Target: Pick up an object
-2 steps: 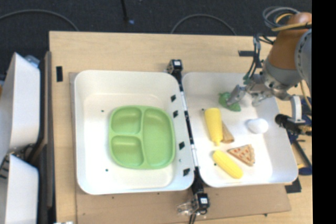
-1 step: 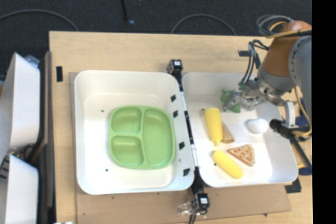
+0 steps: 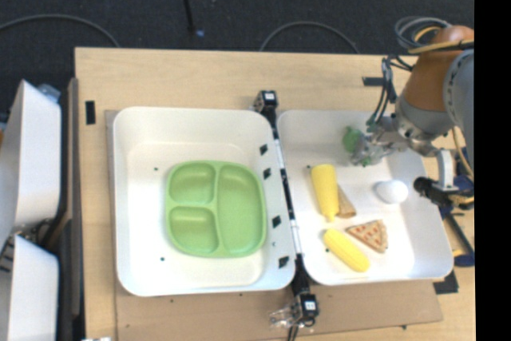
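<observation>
The right bin (image 3: 415, 259) holds several toy foods. A yellow corn cob (image 3: 324, 189) lies near its left side, with a brown slice (image 3: 346, 206) against it. Below them are a pizza wedge (image 3: 370, 235) and a second yellow piece (image 3: 346, 249). A white egg (image 3: 391, 191) rests further right. A small green item (image 3: 352, 138) lies at the bin's upper middle. My gripper (image 3: 370, 149) is low in the bin, right beside the green item on its right and touching or nearly touching it. The wrist hides where the two meet.
In the left bin (image 3: 128, 172) sits a green divided plate (image 3: 215, 208). A black clip (image 3: 266, 101) and a divider run between the bins. The arm's cables and black fittings (image 3: 435, 189) hang over the right bin's right side.
</observation>
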Robot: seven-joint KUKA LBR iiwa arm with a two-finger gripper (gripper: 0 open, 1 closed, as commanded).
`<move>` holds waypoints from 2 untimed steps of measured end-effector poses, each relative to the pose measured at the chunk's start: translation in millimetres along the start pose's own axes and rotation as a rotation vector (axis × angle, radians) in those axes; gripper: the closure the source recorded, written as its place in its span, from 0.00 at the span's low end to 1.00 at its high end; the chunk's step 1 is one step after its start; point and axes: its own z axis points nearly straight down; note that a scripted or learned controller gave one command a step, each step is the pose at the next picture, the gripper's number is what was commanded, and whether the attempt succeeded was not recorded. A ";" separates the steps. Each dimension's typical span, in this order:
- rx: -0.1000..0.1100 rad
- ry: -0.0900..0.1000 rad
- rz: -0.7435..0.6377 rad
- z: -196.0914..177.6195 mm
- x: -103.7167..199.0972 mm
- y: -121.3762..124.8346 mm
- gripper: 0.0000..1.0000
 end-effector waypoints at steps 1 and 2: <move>-0.002 0.002 -0.007 -60.3 6.0 -2.4 1.00; -0.001 0.002 -0.006 -110.8 4.1 -0.9 1.00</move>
